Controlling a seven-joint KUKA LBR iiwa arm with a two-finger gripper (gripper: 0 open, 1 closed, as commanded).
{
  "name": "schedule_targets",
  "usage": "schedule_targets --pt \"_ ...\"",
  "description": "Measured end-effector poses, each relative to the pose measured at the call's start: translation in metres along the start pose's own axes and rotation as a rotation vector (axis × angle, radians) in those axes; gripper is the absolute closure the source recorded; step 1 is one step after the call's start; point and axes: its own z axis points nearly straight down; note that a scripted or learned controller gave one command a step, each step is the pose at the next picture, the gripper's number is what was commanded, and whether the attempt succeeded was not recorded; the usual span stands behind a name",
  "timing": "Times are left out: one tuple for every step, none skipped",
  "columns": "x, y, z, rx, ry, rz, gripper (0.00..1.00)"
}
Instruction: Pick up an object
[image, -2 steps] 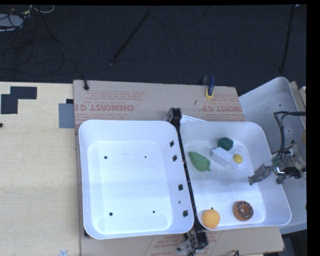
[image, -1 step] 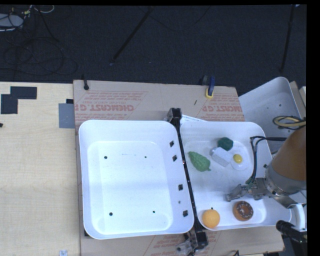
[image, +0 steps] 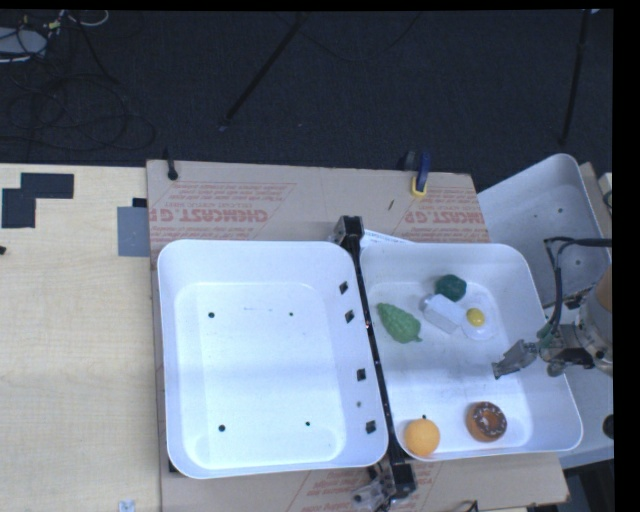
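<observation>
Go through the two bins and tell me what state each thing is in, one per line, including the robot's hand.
Left white bin: sitting flat on the bench.
Right white bin: holds five objects.
Green leafy toy: lying loose on the bin floor.
Clear plastic packet with dark green and yellow pieces: lying loose.
Orange ball: resting in the near left corner.
Brown doughnut-shaped toy: lying flat.
Hand: over the right bin, holding nothing visible.

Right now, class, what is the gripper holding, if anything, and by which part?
Nothing is held. The gripper hovers over the right bin, apart from the doughnut and the orange ball.
</observation>
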Motion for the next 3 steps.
schedule_targets --pt "0.023 -0.001 0.093 0.006 0.003 0.003 0.0" --pt "0.001 0.0 0.026 0.001 0.0 0.002 0.0" --pt "0.014 -0.001 0.092 0.007 0.004 0.001 0.0"
